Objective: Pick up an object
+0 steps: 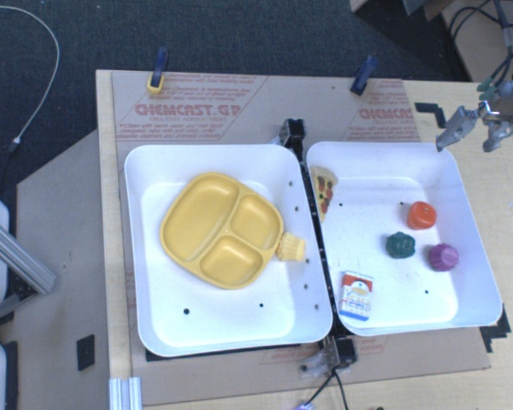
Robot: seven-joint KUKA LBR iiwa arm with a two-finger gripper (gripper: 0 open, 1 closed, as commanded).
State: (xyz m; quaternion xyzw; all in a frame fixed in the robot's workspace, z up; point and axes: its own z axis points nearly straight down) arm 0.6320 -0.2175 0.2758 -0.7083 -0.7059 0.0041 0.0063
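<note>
Camera view shows your gripper (pixel 472 129) at the far right, jaws apart, empty. Try the orange ball (pixel 421 215) in the right bin (pixel 470 310): probably light, rounded, apt to roll; grip across its middle.

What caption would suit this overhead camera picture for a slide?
Pincer hovers open by the right bin, above orange, green and purple toys; yellow plate in left bin.

The gripper (pixel 472 130) sits against the frame's right edge, which cuts off the arm behind it, its fingers too small and blurred to tell their spread, while far to its lower left a flat card (pixel 325 190) lies half tucked beneath the bin wall (pixel 315 229).
</note>
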